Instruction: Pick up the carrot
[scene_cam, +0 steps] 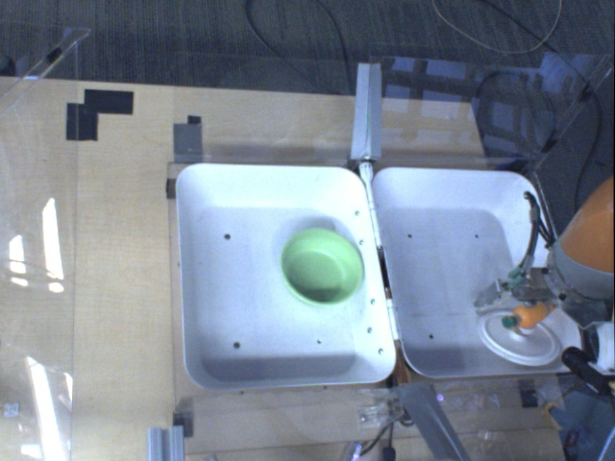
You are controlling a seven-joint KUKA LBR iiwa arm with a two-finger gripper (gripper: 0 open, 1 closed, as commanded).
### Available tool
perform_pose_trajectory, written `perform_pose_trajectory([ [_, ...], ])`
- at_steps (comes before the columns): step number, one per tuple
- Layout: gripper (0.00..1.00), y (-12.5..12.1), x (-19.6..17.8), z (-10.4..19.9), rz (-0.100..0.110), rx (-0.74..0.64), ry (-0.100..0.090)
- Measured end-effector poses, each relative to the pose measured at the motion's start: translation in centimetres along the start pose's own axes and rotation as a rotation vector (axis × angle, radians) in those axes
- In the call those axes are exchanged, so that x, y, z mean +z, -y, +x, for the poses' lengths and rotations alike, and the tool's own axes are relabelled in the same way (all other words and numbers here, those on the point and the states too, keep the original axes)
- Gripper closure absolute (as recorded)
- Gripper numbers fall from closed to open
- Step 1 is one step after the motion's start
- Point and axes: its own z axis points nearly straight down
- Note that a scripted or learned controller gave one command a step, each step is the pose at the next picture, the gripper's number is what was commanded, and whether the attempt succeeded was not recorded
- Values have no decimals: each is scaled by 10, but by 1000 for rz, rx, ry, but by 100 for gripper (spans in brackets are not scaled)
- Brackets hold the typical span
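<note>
1. The small orange carrot (pixel 528 315) lies in the right-hand shallow white plastic bin (pixel 432 209), at that bin's near right corner, resting on a round white plate (pixel 519 342).
2. The grey two-finger gripper (pixel 519 294) sits just above the carrot, touching or nearly so; whether it is spread or clamped cannot be told, nor whether the carrot is held.
3. A green round bowl (pixel 323 265) sits in the neighbouring white bin (pixel 231 209), well apart from the carrot.
4. Judged step: the grasp itself, at the carrot.
5. Next move likely calls for a firm closure around the carrot, then a straight lift clear of the plate.
</note>
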Motion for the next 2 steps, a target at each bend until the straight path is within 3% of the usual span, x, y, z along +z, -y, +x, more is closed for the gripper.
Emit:
perform_pose_trajectory([
  [1, 100, -4, -13, 1, -9, -6, 2],
  [2, 0, -4, -13, 1, -9, -5, 2],
])
